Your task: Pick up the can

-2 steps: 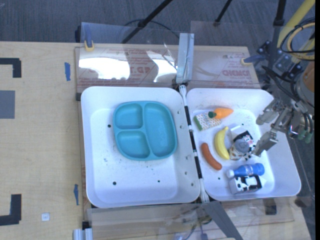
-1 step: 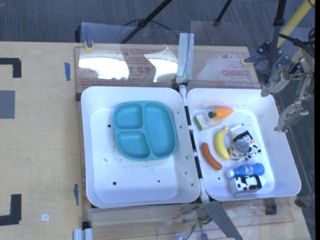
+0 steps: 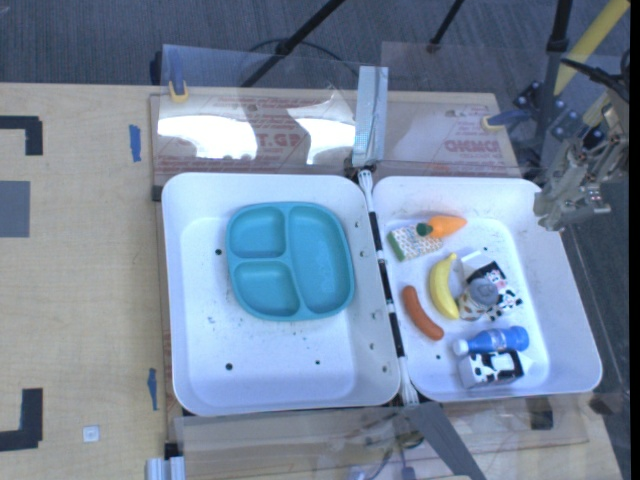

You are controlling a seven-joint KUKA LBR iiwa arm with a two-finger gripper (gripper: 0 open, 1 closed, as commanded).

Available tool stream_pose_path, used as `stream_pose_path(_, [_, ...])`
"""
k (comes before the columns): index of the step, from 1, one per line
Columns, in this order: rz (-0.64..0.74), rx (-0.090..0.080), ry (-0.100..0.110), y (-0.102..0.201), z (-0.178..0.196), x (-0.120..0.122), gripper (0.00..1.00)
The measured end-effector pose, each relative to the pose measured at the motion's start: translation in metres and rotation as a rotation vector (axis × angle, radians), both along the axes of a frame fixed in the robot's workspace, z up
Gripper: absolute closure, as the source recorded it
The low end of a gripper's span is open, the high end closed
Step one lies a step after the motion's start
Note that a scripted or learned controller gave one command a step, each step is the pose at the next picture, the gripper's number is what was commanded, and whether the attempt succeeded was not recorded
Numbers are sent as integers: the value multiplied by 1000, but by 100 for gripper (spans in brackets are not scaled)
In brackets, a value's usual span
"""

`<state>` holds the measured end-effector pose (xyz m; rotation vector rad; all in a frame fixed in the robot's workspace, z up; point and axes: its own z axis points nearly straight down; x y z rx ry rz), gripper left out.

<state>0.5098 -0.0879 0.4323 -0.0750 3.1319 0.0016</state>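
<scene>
From my remote console, the small cow-patterned metal can (image 3: 487,289) stands upright in the right white bin (image 3: 560,268) beside a yellow banana (image 3: 443,286), down-left of my hand (image 3: 572,200), whose grip I cannot tell.

Smooth, slightly glossy white plastic for 2 bins (image 3: 200,368). Matt teal plastic on the divided plate (image 3: 290,260). Dull grey metal top on the can (image 3: 485,290). Pale, matt wood across the bench (image 3: 80,298).
</scene>
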Motion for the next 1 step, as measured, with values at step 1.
stream_pose_path(1, [-1, 0, -5, 0, 9, 3, 100])
